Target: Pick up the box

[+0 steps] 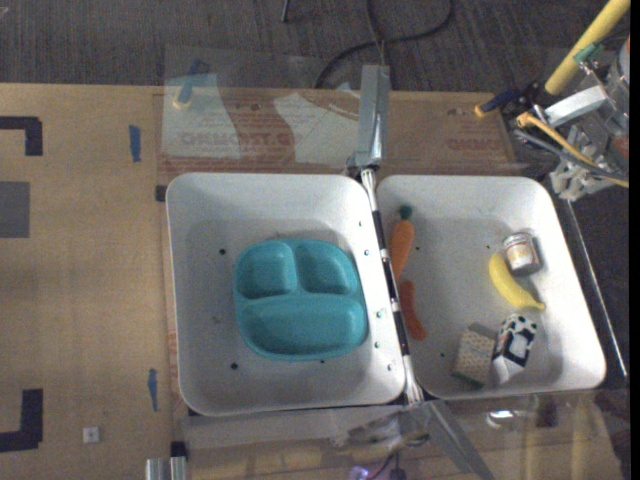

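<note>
A small tan speckled box (473, 356) lies near the front of the right bin (570, 230), right of its middle. A black-and-white patterned carton (516, 341) touches the box's right side. My arm's end with its gripper (582, 146) hangs beyond the right bin's far right corner, outside the bin and well away from the box. Yellow and grey cables run over it, and nothing from the bins is near it.
The right bin also holds an orange carrot (401, 245), a red-orange piece (411, 311) below it, a small can (520, 253) and a banana (513, 284). A teal divided plate (298, 299) lies in the left bin (200, 268). A metal divider (372, 128) runs between the bins.
</note>
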Robot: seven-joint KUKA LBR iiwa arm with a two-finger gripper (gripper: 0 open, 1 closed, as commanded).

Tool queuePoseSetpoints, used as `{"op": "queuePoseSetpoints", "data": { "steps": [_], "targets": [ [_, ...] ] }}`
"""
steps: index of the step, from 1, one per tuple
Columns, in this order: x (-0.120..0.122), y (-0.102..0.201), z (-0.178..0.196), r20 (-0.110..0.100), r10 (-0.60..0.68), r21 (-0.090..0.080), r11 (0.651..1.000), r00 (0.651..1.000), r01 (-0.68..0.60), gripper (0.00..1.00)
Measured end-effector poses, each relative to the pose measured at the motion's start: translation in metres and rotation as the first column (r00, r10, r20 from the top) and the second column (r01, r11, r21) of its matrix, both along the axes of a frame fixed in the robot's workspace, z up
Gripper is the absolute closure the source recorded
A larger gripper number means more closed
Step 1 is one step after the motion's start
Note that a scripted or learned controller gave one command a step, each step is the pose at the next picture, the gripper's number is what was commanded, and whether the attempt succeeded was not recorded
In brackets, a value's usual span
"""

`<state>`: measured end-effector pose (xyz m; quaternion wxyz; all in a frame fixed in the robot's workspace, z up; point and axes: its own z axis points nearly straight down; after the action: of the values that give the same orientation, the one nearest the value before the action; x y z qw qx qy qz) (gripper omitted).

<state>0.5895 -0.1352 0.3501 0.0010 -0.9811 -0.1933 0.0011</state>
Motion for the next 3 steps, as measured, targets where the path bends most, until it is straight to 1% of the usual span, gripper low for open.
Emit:
{"op": "queuePoseSetpoints", "data": {
  "steps": [1,2,3],
  "targets": [
    [0.013,-0.062,0.085,0.003,-0.185,-0.002,0.983,0.983,0.185,1.0],
    [-0.025,-0.088,0.082,-0.001,-0.187,0.0,0.982,0.982,0.187,1.0],
    [-0.029,-0.002,-0.058,0.0,-0.163,0.0,0.987,0.987,0.163,1.0]
  ]
}}
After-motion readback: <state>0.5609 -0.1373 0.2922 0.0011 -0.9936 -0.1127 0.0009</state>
